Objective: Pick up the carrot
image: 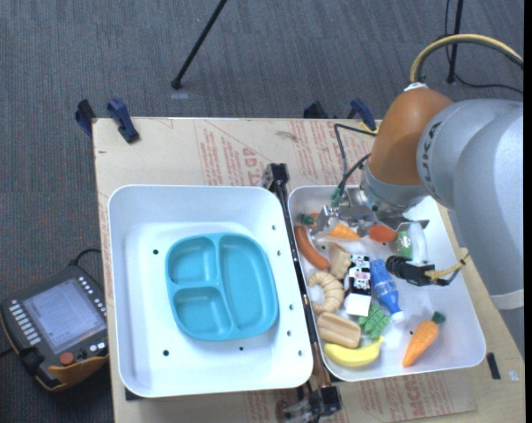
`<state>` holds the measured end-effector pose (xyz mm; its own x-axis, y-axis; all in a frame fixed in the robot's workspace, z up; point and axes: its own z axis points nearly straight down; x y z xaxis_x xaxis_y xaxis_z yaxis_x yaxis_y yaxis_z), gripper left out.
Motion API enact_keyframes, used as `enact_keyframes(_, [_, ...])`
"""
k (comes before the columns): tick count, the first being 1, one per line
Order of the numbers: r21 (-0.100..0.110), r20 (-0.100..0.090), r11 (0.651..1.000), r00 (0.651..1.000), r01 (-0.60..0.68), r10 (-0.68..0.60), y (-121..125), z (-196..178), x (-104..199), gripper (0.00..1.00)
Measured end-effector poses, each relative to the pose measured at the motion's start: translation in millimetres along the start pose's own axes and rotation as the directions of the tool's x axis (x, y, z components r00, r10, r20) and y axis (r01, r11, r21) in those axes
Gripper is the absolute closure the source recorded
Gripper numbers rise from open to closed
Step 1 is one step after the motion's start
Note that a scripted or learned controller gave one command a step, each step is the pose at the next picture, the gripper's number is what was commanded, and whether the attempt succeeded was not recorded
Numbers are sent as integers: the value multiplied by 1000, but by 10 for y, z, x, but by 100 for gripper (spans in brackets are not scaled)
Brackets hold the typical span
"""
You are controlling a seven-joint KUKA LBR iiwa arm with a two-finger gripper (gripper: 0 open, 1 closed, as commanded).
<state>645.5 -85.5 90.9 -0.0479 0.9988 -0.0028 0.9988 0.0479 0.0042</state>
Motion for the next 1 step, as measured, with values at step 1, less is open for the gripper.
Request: enact_keyframes(1, [2,4,1000,1000,-3,3,1,-116,-29,100])
